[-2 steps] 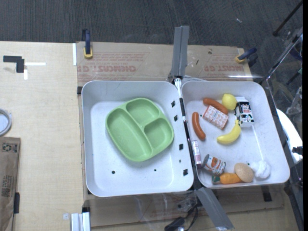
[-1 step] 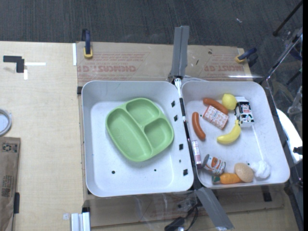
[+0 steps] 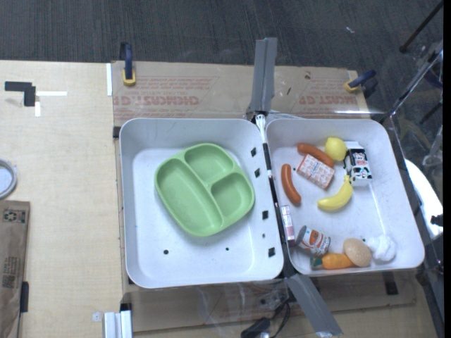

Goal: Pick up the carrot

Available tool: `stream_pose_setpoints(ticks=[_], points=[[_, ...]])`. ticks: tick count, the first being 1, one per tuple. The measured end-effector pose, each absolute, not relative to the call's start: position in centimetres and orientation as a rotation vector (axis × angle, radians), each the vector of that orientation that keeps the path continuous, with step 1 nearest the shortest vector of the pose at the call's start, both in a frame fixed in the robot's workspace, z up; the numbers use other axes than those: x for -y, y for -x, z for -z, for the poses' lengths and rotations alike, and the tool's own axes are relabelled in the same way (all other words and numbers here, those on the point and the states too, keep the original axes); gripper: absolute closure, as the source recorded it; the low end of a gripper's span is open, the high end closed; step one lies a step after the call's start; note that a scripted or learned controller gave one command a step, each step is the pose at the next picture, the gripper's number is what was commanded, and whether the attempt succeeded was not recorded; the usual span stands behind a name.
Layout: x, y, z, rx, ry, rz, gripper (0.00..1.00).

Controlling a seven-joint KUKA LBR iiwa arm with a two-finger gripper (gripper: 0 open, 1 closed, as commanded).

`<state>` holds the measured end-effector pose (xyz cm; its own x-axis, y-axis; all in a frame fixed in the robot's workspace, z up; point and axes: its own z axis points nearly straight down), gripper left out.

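Carrot (image 3: 334,261) — right bin's (image 3: 394,189) near edge, beside egg (image 3: 357,252).

Down in the near corner of the right bin (image 3: 394,153), the carrot (image 3: 334,261) is partly tucked behind a small can (image 3: 312,240), and its green end is too small to make out. Beside it a tan, egg-like thing (image 3: 357,252) and a white lump (image 3: 384,246) touch, though what they are is perhaps anyone's guess. The label on the red packet (image 3: 315,171) is blurred. A roll of tape (image 3: 5,179) is cut off by the left edge.
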<state>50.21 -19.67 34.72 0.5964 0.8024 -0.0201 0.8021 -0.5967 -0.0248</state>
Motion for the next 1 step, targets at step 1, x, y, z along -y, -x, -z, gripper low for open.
stream_pose_setpoints(ticks=[1], points=[[19.71, -50.36, -35.11, 1.405, 2.789, -0.062, 1.00]])
